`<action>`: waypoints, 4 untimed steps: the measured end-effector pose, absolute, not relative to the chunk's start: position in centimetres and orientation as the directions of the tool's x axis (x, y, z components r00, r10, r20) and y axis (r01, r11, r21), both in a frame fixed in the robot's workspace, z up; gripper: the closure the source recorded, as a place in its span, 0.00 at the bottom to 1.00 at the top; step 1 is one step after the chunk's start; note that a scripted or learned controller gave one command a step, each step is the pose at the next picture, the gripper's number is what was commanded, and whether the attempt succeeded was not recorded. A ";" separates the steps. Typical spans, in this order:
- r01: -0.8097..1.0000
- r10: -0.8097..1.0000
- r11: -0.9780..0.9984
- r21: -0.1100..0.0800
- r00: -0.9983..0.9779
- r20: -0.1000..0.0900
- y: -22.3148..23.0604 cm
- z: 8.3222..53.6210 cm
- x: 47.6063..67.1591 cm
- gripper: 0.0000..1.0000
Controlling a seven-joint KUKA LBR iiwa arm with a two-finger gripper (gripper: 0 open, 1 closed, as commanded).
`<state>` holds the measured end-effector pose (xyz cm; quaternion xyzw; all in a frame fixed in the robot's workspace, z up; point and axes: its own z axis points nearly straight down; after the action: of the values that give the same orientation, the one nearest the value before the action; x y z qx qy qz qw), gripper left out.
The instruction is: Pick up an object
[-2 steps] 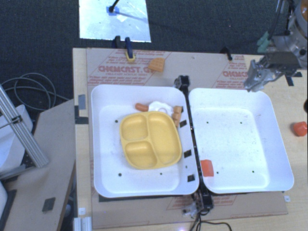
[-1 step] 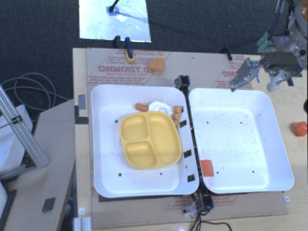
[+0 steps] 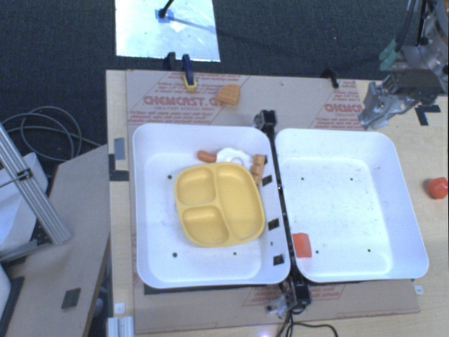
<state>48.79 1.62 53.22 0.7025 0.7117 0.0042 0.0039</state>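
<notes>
A yellow divided plate (image 3: 219,206) lies in the left bin (image 3: 154,258). Behind it sit an orange sausage-shaped piece (image 3: 207,156), a white item (image 3: 233,156) and a small tan piece (image 3: 259,166). A red-orange block (image 3: 302,244) rests at the near left of the right bin (image 3: 400,209). My gripper (image 3: 375,111) hangs at the far right, over the bench just beyond the right bin's back rim, with nothing seen in it.
A tan waffle-like piece (image 3: 228,94) lies on the bench behind the left bin, near a yellow clamp (image 3: 189,81). An orange object (image 3: 437,187) sits on the bench right of the right bin. A shiny sheet (image 3: 167,20) lies on the floor beyond.
</notes>
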 end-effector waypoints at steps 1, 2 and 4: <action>1.000 1.000 0.013 0.011 -0.013 0.001 1.6 53.2 48.8 0.00; 1.000 1.000 0.017 0.015 -0.017 0.001 1.6 54.3 48.8 1.00; 1.000 1.000 0.022 0.018 -0.022 0.001 1.6 55.5 48.9 1.00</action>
<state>48.89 1.58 55.46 0.6993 0.7148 0.0066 0.0060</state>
